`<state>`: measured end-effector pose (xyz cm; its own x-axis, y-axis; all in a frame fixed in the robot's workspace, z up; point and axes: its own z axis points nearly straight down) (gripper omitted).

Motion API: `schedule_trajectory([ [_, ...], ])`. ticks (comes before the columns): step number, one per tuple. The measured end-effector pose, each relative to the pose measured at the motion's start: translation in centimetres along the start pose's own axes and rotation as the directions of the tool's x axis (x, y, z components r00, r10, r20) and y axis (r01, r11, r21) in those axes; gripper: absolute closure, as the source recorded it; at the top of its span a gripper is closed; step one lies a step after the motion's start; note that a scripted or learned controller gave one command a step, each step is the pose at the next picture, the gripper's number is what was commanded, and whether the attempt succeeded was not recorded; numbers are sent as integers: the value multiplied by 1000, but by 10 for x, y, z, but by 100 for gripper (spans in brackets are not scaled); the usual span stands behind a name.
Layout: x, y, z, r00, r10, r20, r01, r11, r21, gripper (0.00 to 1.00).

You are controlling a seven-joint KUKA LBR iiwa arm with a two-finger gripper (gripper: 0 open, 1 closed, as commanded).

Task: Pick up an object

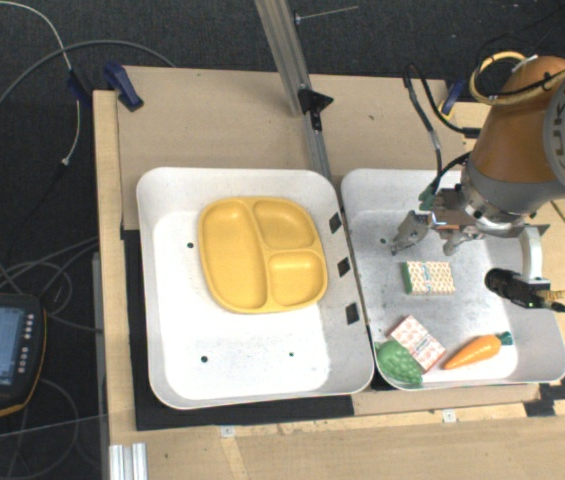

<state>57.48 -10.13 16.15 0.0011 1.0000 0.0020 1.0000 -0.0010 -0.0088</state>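
Gripper (430, 234) hung over the right bin (372, 203), fingers spread apart, nothing between them. Closest pickable item was the patterned green-edged box (429, 277), lying flat just below the fingertips, apart from them. Further below that: a red-and-white checked packet (418, 341), touching a green leafy toy vegetable (398, 362) at the bin's near edge, and a toy carrot (474, 351) to their right. Nothing stood between gripper and box. Well off to the gripper's left, the left bin (162, 268) held a yellow divided plate (262, 253).
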Motion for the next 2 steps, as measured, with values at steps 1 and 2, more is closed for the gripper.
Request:
schedule_trajectory([
  [1, 5, -6, 57, 1000, -2, 2, 2, 1000, -9, 0],
  [2, 5, -4, 43, 1000, -2, 1, 2, 1000, -15, 100],
])
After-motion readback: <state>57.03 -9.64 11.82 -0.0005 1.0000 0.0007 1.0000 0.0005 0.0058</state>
